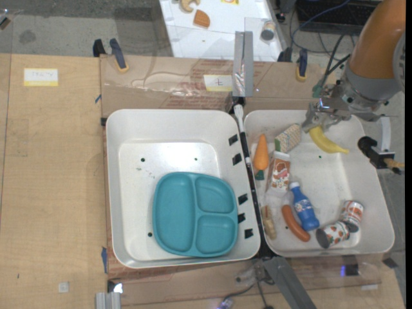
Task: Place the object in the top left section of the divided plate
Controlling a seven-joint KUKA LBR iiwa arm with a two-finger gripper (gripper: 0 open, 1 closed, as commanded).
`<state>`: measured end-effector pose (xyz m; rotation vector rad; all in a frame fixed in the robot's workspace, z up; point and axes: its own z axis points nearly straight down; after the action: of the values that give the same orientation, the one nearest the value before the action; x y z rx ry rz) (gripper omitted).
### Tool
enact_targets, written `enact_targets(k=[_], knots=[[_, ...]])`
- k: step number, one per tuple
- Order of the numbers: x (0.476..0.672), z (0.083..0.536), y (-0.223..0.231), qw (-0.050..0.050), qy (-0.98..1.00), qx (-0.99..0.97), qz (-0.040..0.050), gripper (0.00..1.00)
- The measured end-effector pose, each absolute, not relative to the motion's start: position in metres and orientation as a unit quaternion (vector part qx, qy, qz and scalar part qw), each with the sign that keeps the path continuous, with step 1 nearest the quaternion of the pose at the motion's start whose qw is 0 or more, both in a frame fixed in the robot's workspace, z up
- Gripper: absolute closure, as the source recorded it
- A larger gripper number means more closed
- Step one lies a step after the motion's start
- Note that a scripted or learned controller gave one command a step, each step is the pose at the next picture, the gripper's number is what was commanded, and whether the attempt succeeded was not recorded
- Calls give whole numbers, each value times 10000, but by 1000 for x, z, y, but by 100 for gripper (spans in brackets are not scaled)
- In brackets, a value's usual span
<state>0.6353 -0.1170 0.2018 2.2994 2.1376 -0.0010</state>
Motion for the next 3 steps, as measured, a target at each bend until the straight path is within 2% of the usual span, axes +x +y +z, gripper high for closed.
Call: enact_targets(k=[1,2,3], knots=[[563,192,-41,-6,6886,7251,-1,100],[529,191,17,-10,6872,7265,-3,100],[482,191,102,-11,7294,6841,-4,100]])
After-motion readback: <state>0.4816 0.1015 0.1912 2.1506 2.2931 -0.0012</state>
